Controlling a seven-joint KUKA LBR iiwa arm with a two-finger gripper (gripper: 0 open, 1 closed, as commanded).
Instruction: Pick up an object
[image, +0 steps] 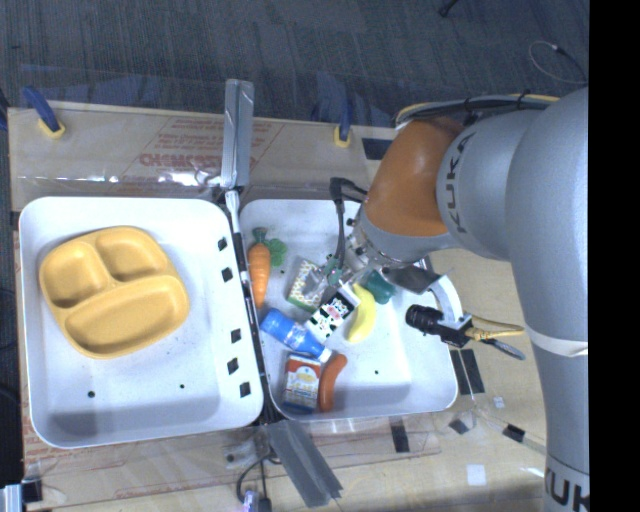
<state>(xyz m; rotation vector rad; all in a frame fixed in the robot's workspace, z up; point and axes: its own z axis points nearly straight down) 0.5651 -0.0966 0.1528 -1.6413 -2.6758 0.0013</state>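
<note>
On the bench, the gripper (335, 272) is low in the right bin (425, 395) over the clutter; jaw state I cannot tell. Next comes probably closing and lifting.

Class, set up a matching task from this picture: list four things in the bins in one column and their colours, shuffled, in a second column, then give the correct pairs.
Things:
1. divided tray
2. carrot
3. bottle
4. banana

Colours:
A. blue
B. orange with a green top
C. mustard yellow
D. bright yellow

Pairs: 1-C, 2-B, 3-A, 4-D
</note>
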